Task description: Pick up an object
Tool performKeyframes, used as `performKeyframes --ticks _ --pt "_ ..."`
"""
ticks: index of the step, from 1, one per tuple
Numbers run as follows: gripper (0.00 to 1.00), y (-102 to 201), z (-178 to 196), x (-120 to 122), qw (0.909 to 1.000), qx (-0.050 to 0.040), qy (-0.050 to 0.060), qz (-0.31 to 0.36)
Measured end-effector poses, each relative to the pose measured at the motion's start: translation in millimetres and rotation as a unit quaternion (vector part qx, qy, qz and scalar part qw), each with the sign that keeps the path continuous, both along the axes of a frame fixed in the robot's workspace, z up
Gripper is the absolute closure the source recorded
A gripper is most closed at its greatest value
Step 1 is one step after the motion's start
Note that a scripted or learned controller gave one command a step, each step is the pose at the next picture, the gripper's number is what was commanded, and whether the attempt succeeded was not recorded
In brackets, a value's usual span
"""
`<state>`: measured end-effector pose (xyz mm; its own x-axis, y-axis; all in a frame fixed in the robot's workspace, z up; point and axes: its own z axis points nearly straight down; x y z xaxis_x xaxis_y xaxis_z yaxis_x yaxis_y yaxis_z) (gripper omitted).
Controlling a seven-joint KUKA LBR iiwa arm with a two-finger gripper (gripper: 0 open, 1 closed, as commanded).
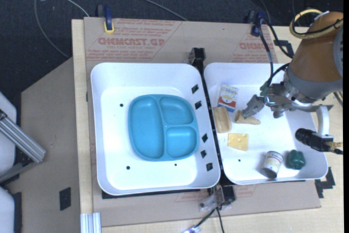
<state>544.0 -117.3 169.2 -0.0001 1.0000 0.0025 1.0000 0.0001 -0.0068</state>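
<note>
two shallow white bins sit side by side on the table (147, 35); the left bin (103, 117) holds a blue divided plate (162, 127), lying flat near its middle; the right bin (240, 172) holds the loose things; a small carton (228, 98) with red and blue print lies at its far left, a tan bread-like piece (221, 119) just near of it, and a pale yellow cheese slice (238, 141) nearer still; a small can (272, 163) lies tilted by the near wall, with a dark green object (295, 159) just right of it; the arm reaches in from the right, its jaws (254, 108) low over a small tan wedge (248, 118); whether the jaws are parted or closed, or touch the wedge, i cannot tell.
</note>
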Motion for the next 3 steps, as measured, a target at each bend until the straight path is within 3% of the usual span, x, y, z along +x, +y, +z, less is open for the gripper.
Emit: performKeyframes --ticks 1,2,3 --pt "0.00 -7 -47 -5 1.0000 0.0000 0.000 0.000" --pt "1.00 -7 -33 -3 1.0000 -0.0005 -0.003 0.000" --pt "1.00 -2 29 -6 1.0000 -0.0016 -0.006 0.001"
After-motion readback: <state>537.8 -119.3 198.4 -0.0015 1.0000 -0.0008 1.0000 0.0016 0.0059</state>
